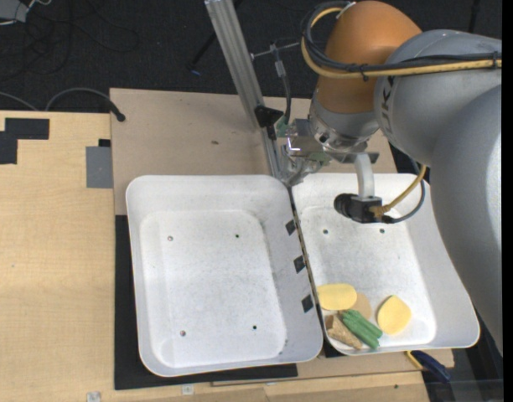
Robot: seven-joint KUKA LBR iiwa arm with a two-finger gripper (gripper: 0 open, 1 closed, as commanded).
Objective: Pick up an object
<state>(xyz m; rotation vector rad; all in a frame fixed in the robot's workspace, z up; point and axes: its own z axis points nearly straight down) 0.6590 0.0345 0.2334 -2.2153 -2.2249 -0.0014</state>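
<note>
Several small objects lie at the near end of the right bin [424, 249]: a yellow oval piece [336, 296], a second yellow piece [394, 315], a green pod-shaped item [362, 329] and a tan-brown lump [344, 336] beside it. My gripper [300, 166] hangs below the orange band, over the far left corner of the right bin by the divider between the bins. It is well away from the objects, and nothing is visible in it.
The left bin [147, 224] sits beside the right one on the bench. A slanted aluminium rail [240, 65] rises behind the bins close to the gripper. The grey arm [458, 141] covers the right side.
</note>
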